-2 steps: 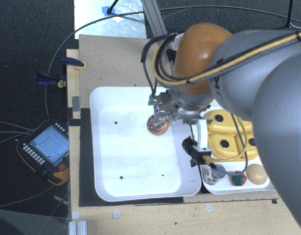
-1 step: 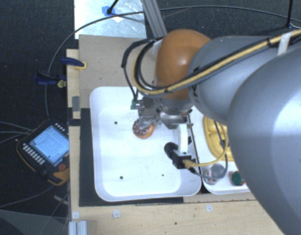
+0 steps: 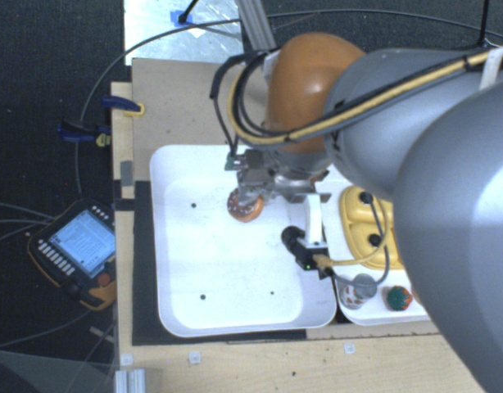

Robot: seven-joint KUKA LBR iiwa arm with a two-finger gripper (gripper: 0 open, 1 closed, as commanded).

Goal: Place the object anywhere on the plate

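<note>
You see a bulky grey arm (image 3: 432,137) with smooth rounded shells and a glossy orange band (image 3: 309,80) above the wrist. Black and yellow cables (image 3: 382,97) run along it, looping beside the band. A small green light glows on the wrist hardware.

Left bin (image 3: 178,301) floor open — arm (image 3: 382,97) overhangs right.
</note>
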